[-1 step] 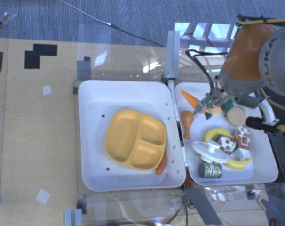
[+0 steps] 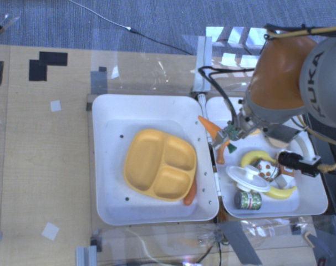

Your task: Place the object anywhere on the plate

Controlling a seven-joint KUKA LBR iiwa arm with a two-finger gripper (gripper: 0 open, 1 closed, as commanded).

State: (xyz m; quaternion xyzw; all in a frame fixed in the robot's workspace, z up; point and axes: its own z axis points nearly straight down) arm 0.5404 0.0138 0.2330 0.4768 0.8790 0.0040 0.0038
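A yellow three-compartment plate (image 2: 159, 165) lies in the left white bin (image 2: 110, 148). My gripper (image 2: 226, 134) hangs over the wall between the two bins, below the arm's orange band. It is shut on an orange toy carrot (image 2: 209, 126). The carrot's pointed tip reaches left over the left bin's right edge, just up and right of the plate. Its green top (image 2: 233, 146) shows under the fingers.
An orange-red sausage-like piece (image 2: 190, 193) lies against the plate's lower right rim. The right bin (image 2: 315, 204) holds a banana (image 2: 255, 158), a white cup (image 2: 247, 177), a small green can (image 2: 248, 199) and a red-and-white item (image 2: 265, 169). Cables run along the arm.
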